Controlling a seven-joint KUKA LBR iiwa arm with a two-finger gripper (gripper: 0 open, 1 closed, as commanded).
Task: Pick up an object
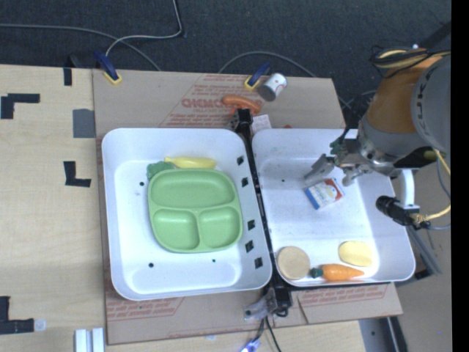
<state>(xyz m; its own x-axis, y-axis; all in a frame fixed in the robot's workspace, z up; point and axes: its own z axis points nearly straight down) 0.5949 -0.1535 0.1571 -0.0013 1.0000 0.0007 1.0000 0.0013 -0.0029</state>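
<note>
In the right bin [289,156], a small white carton with blue and red print [324,193] lies near the middle. My gripper [333,174] hangs just above its upper edge, open, with the fingers spread to either side and nothing between them. A pale yellow lemon-like piece [356,253], an orange carrot [338,273] and a round tan disc [293,262] lie along the bin's near edge.
The left bin [121,196] holds a green divided plate [196,208], with a yellow banana [190,163] and a small green item [156,169] at its far side. Clips and a cable sit on the cardboard behind the bins.
</note>
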